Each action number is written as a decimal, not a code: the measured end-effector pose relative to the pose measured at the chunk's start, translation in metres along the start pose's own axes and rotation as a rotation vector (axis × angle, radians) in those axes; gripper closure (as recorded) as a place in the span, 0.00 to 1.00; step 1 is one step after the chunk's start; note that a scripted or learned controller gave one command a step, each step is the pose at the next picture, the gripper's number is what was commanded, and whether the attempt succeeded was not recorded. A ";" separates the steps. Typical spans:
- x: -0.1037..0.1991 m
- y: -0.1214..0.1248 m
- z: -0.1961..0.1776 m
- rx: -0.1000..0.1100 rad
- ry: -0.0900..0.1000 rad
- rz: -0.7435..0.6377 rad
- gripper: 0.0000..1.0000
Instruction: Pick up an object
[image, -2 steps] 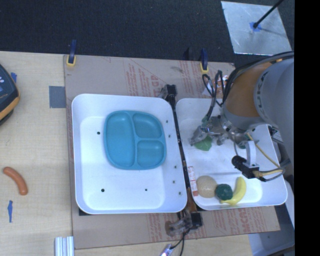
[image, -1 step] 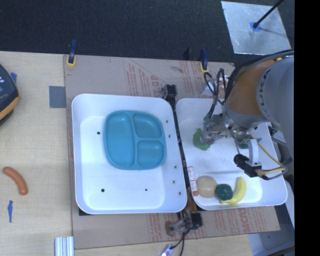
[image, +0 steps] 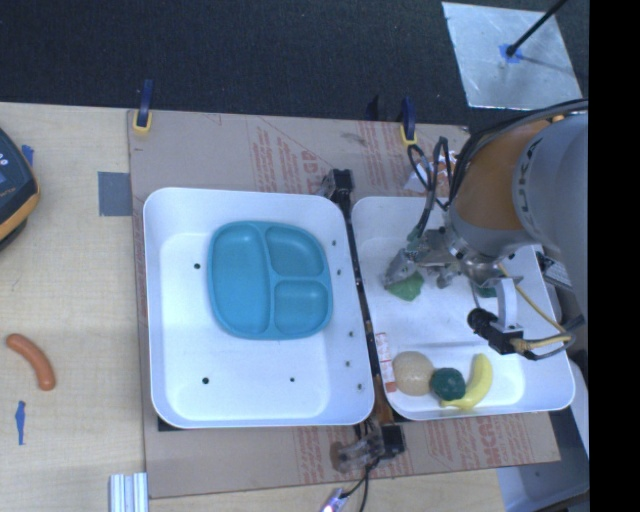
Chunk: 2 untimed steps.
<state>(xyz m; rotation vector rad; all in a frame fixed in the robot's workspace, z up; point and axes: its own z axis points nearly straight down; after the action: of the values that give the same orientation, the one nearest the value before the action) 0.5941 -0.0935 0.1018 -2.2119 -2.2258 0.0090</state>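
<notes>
Two white bins sit side by side on the desk (image: 70, 280) in the camera view, w/ the arm (image: 520, 190) coming in from the right over the right bin (image: 560, 395). Left bin (image: 170, 390) holds a blue divided plate (image: 270, 278), nothing else pickable. Right bin has a green object (image: 407, 289) near its upper-left, plus a cream round item (image: 411, 372), a dark green ball (image: 448, 382) and a banana (image: 478, 381) crowded together along the front wall. The tool (image: 415, 262) hangs just above and touching-close to the green object, which looks like the target; can't tell whether it's wide or narrow, since wrist and cabling hide that, and nothing visibly sits in its grip. Risks, imo: the green piece is small and low, so a slightly off approach could nudge it toward the bin divider instead of catching it; it may also slip out on lift. An orange sausage-like toy (image: 32, 361) lies well apart on the desk at left, out of play.
</notes>
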 end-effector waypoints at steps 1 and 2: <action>-0.001 0.000 -0.010 0.001 0.000 -0.001 1.00; -0.001 0.000 -0.010 0.001 0.000 -0.001 0.00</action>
<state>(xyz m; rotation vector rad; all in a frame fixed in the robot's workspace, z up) 0.5942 -0.0942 0.1119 -2.2104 -2.2266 0.0106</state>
